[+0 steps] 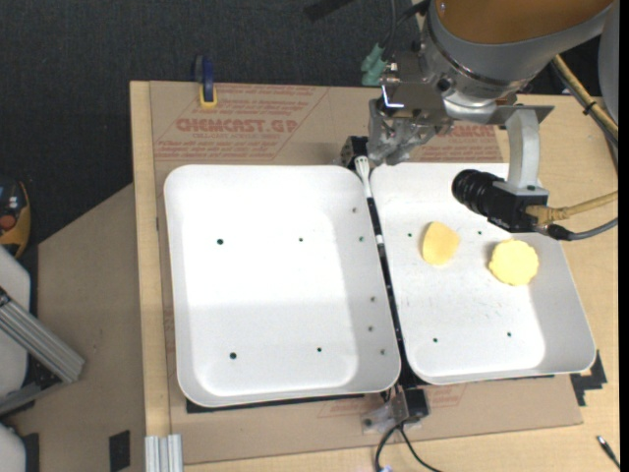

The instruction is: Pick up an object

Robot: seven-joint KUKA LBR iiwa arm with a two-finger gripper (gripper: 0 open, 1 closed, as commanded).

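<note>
A: Where does the arm come in?
B: From the upper right of the view. The arm (496, 62) is a thick grey barrel there, and its orange band (521, 3) runs up against the top edge.
A: And below the band?
B: The grey narrows to the wrist (462, 94), which leans down and to the left.
A: The gripper?
B: The gripper (391, 146) sits at the wrist's lower left end, a cluster of dark and bright metal parts pointing downward with a slight slant to the left.
A: How is it set, spread or closed?
B: I cannot tell; its tip is small and dark against the rest
</note>
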